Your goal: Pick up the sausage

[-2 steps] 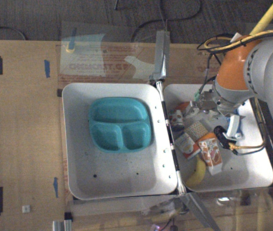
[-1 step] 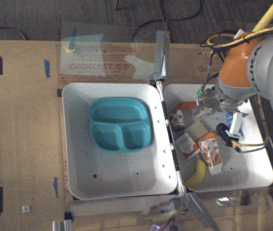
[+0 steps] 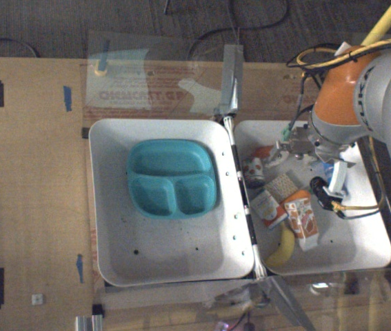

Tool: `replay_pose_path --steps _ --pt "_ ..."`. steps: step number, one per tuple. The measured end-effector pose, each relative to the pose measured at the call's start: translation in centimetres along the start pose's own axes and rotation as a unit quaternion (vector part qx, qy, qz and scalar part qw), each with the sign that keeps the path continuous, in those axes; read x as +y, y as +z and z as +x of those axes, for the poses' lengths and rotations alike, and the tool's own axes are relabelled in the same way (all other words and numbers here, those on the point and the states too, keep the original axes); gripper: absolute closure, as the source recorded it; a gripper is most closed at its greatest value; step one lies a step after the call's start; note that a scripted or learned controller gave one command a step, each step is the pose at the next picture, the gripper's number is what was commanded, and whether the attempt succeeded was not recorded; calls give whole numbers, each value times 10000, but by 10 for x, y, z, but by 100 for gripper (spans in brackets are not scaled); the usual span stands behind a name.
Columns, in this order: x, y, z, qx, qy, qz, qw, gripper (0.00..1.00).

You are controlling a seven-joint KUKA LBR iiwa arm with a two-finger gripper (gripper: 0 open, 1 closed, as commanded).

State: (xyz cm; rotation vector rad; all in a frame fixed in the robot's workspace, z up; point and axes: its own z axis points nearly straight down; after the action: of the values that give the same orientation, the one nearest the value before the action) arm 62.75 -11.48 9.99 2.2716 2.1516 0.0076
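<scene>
Where the brown tabletop (image 3: pixel 29 205) lies nearest the camera, two white bins sit side by side, the left bin (image 3: pixel 167 257) at 9 o'clock of the right bin (image 3: pixel 361 254). Nearest in the right bin lies a yellow banana (image 3: pixel 283 248), close to the dividing wall. Just beyond it, toward 1 o'clock, an orange and white carton (image 3: pixel 303 221) lies flat and touches the banana's upper end. At 10 o'clock of the carton sits a pale wedge (image 3: pixel 264 203), and beyond that a tan, grid-patterned square (image 3: pixel 283 185). The sausage (image 3: pixel 253 172) appears to be the small reddish-brown piece against the right bin's left wall, though it is too blurred to be sure. The hand (image 3: pixel 278 152) hangs over the far part of the right bin, at 1 o'clock of the sausage, near it but apart. Whether the hand is apart or together cannot be told here. The grey arm (image 3: pixel 347 95) with its orange band runs off toward 2 o'clock. In the left bin a teal divided tray (image 3: pixel 171 178) rests toward the far side. Farther still, black cables (image 3: pixel 257 5) loop on the dark floor.
</scene>
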Motion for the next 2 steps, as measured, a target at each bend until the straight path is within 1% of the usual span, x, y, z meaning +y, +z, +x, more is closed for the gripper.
replay_pose_path --steps 1,2 --pt "-64 11 -3 25 -86 21 10000 0" --pt "-130 3 13 -6 606 -159 9980 0"
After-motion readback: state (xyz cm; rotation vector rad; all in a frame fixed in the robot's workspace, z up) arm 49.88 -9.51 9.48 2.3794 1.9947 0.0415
